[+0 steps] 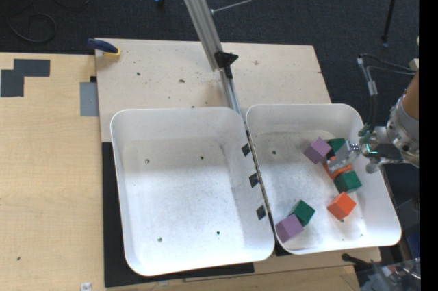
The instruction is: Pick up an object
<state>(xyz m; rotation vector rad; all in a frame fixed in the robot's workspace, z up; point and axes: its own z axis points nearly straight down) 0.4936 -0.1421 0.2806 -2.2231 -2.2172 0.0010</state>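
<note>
My gripper (350,154) reaches in from the right edge, low over the right bin (287,120). It hangs just above a cluster of blocks at the bin's right side: a purple block (317,150), a green block (337,145), a small orange-red piece (339,168) and another green block (348,181). The gripper tip is close to the orange-red piece, and I cannot make out whether it touches it. Nearer the front lie an orange cube (341,205), a green block (303,211) and a purple block (289,227).
The left bin (137,139) sits beside the right one, sharing a divider with black clips (252,179). A slanted aluminium bar (202,16) rises behind the bins. A blue-and-yellow clamp (102,46) lies at the board's back left.
</note>
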